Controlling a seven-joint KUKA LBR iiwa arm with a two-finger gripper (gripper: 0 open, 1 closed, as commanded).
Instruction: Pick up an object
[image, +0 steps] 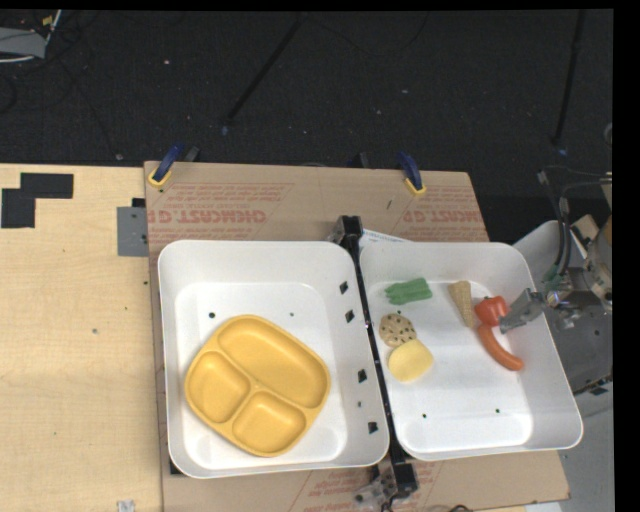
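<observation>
Left bin (180, 270) – yellow tray (257, 384), rt bin (545, 420) – toy foods

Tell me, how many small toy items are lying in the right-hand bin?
5. The green piece and tan piece lie toward the back, the speckled cookie and pale yellow piece near the divider, the orange-red piece at the right. None looks hidden.

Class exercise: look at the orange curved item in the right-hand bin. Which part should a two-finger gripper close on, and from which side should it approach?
Probably the middle of the orange curved piece, taken from above with the fingers closing across its narrow width. It lies flat on the right bin, long and slim, so its length is too wide to span. The gripper sits close by its upper end, and the tan piece lies beside that end.
</observation>
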